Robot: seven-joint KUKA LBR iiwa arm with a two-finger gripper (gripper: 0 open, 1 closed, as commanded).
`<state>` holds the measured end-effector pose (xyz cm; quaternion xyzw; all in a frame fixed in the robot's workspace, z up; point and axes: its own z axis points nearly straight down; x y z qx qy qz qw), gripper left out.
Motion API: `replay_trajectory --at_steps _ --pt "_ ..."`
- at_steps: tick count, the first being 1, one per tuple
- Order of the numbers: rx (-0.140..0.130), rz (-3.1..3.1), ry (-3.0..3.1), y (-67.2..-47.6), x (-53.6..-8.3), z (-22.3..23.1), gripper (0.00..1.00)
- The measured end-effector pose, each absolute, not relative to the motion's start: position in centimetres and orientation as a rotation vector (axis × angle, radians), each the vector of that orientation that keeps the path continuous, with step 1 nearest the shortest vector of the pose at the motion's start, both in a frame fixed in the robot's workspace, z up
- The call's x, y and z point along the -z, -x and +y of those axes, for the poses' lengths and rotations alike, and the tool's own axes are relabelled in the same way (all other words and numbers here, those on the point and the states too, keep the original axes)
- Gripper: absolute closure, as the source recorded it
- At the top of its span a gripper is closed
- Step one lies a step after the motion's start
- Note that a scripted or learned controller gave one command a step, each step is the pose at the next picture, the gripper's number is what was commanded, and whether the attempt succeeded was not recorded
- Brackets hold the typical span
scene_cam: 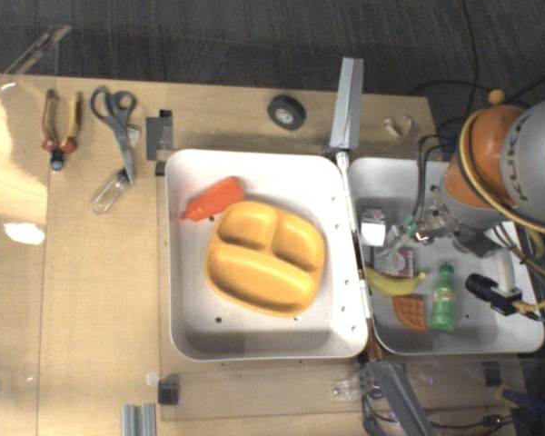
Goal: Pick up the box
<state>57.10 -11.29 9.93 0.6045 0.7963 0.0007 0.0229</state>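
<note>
So far nothing is showing as lifted, and the pick looks to be only just getting under way. Starting at the left, pliers (58,128) and scissors (118,125) are lying on the bare tabletop (91,289), well apart from the work. Next, the left bin (191,334) is carrying a large yellow divided tray (265,257) with an orange bottle-shaped toy (213,198) touching its upper left edge; none of this is bearing on the task.

Moving right, the right bin (518,334) is holding the clutter: a small box (395,263) with a pinkish printed face is lying flat near the bin's left wall, just above a banana (392,283), with a waffle toy (409,312) and a green bottle (443,300) just beside them below.

The pincer (416,230) is hovering just above and to the right of the box, at the end of the arm (518,166) that is reaching in from the right. Whether it is spread or closed I cannot tell; it is too small and tangled with cables. By my judgement the approach is nearly made, while the descent, the grasp and the lift are all remaining.
</note>
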Motion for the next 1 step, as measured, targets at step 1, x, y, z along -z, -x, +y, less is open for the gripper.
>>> replay_trajectory --at_steps 1 --pt "0.003 2.482 -1.848 -57.22 -9.94 -11.23 0.0"
